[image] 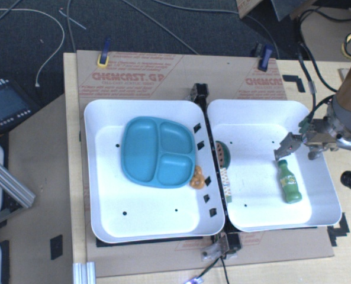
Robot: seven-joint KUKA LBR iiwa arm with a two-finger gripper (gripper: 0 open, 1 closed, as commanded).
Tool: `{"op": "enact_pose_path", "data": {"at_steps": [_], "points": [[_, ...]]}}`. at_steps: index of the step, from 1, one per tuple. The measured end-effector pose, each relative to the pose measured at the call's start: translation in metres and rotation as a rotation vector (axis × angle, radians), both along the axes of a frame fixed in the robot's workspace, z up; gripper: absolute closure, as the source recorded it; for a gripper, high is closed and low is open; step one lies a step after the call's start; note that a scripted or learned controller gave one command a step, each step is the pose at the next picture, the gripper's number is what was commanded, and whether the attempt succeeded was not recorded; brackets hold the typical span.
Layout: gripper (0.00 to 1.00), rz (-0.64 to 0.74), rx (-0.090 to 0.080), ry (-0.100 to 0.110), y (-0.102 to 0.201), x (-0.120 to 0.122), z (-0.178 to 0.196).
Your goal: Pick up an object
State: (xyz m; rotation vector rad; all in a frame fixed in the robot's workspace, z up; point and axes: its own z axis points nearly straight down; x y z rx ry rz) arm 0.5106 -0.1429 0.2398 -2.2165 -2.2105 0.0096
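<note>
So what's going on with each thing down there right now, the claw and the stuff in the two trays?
Claw: fingers spread open, holding nothing, just above the bottle's cap end.
Green bottle: lying on its side in the right tray, not gripped.
Blue plate: lying flat, face up, in the left tray.
Small orange thing: resting against the plate's lower right edge.

The brown board (181,70) under the two bins carries red printed text. Above the left bin it reads "CHEMCAST GP", with smaller red lines above and below that are too small to read. Above the right bin the same red print shows again, partly covered, and it reads about "CHEMCAST". The green bottle (289,182) has a label, but it is not readable.
</note>
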Motion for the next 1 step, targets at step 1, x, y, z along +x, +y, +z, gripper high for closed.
{"op": "enact_pose_path", "data": {"at_steps": [1], "points": [[0.00, 0.003, -0.002, -0.011, 0.0002, 0.0023, 0.0052]]}}
